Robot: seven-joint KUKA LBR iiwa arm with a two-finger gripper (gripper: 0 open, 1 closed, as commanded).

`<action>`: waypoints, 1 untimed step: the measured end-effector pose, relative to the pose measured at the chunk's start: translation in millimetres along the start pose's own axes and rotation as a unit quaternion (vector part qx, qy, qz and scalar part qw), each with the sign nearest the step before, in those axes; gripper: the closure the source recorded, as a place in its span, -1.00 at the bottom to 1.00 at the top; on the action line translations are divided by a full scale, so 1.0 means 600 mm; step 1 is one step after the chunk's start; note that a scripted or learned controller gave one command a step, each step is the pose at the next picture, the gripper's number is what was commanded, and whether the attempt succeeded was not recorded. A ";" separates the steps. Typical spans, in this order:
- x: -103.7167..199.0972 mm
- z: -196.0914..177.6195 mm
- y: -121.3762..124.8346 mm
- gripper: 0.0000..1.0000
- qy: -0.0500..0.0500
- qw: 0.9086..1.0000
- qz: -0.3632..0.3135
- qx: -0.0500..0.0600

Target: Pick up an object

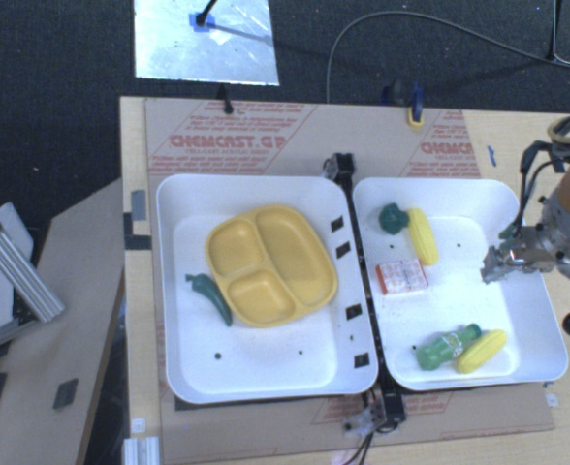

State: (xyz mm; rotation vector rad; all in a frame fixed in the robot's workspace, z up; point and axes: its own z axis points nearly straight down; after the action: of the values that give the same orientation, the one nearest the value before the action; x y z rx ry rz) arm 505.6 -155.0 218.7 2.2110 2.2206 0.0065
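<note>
Gripper (495, 264) hangs over the right bin (459, 201) near its right wall, nothing seen between its parts.

I cannot tell its state. The right bin holds a corn cob (422, 235) touching a green vegetable (393, 218), a small box (401, 277) mid-bin, and a green bottle (445, 348) against a yellow banana (482, 351). The left bin (256, 381) holds a yellow tray (270, 264) and a green pepper (210, 296) just beside it.

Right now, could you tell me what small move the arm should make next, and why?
Probably shift the end effector leftward over the small red-and-white box: it hangs at the right bin's right edge, holding nothing, and the box lies alone mid-bin.
</note>
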 end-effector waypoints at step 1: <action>-0.005 -0.096 0.020 1.00 0.000 1.000 0.000 0.000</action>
State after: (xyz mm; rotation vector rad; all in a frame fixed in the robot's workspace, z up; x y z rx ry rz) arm 517.0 -157.9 276.2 2.2102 2.2213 0.0066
